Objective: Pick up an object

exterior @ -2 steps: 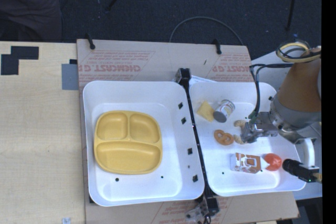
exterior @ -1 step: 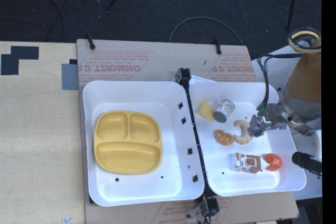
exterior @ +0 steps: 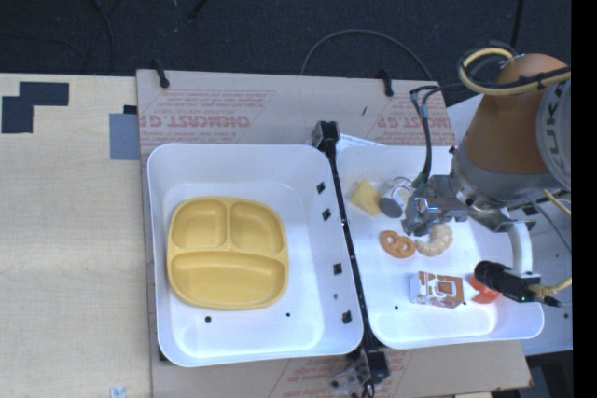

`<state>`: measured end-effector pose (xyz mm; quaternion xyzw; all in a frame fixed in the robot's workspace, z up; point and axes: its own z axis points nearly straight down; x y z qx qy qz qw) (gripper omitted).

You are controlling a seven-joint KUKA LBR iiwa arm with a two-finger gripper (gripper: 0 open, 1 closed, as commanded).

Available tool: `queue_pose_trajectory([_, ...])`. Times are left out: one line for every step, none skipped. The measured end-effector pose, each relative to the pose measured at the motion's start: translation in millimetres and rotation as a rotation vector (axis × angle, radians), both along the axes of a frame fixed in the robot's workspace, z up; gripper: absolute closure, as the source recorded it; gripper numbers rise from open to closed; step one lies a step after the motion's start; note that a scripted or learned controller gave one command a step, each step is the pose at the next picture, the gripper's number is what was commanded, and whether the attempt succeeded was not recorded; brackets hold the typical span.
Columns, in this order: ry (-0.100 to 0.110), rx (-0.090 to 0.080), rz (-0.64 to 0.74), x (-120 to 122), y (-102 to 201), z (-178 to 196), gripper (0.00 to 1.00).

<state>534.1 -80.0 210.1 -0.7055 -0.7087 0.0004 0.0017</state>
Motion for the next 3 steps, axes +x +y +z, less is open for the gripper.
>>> queue_pose_trajectory([0.0, 0.0, 0.0, 4, 50, 9, 1.0])
queue_pose_trajectory([0.0, -0.001, 0.0, 19, 91, 10, 1.0])
queue_pose_trajectory([0.0, -0.001, 0.0, 26, 147, 4, 1.0])
